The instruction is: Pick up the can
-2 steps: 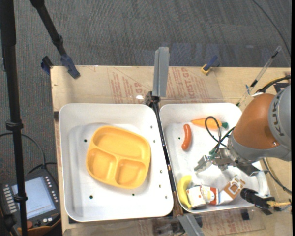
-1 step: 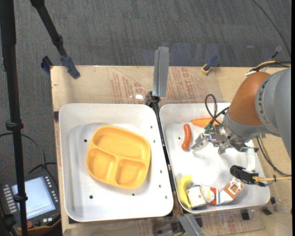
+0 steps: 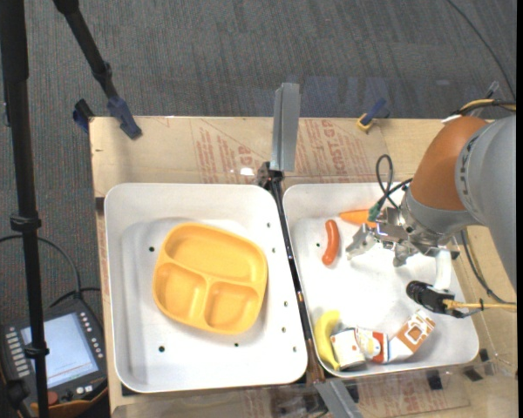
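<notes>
The gripper point(image 3: 390, 240) hung low in the right bin point(image 3: 370, 299), beside a sausage point(image 3: 331, 241) and a carrot point(image 3: 357, 217). Its opening and any load could not be told, nor could the can be picked out among the items there.

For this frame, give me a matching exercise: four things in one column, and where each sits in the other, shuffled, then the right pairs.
Things:
1. yellow divided plate
2. sausage
3. banana
4. gripper

Places:
A. near edge of the right bin, by its left wall
B. over the right bin's far half, right of the sausage
C. in the left bin
D. far half of the right bin, lying lengthwise near its left side

Pairs: 1-C, 2-D, 3-A, 4-B
</notes>
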Robot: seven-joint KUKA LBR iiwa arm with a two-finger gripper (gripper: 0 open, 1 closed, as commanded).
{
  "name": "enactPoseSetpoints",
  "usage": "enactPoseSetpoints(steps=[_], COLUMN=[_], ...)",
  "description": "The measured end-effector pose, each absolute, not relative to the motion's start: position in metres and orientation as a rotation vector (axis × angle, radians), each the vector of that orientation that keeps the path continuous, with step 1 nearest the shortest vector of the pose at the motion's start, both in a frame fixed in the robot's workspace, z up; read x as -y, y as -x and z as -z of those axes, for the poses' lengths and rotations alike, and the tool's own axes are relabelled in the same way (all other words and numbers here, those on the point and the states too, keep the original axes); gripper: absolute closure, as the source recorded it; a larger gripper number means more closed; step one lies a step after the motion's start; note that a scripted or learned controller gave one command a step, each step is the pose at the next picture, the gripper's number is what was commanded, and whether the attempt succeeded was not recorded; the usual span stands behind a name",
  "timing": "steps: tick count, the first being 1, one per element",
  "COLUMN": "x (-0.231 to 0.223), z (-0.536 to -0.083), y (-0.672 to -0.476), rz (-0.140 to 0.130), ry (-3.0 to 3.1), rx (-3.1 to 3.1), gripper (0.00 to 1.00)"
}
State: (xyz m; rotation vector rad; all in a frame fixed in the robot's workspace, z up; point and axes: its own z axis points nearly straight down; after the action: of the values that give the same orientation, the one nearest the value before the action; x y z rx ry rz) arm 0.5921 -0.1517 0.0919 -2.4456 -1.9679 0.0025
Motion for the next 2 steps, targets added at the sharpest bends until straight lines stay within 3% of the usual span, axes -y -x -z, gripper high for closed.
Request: enactPoseSetpoints(steps=[1, 2], x=[0.117, 0.174], z=[-0.086, -0.086], y=[-0.549, -0.576], rz=[-0.005, -0.005], ry=[2.710, 2.751], rx=[1.578, 1.511], gripper=[0.00, 0.00])
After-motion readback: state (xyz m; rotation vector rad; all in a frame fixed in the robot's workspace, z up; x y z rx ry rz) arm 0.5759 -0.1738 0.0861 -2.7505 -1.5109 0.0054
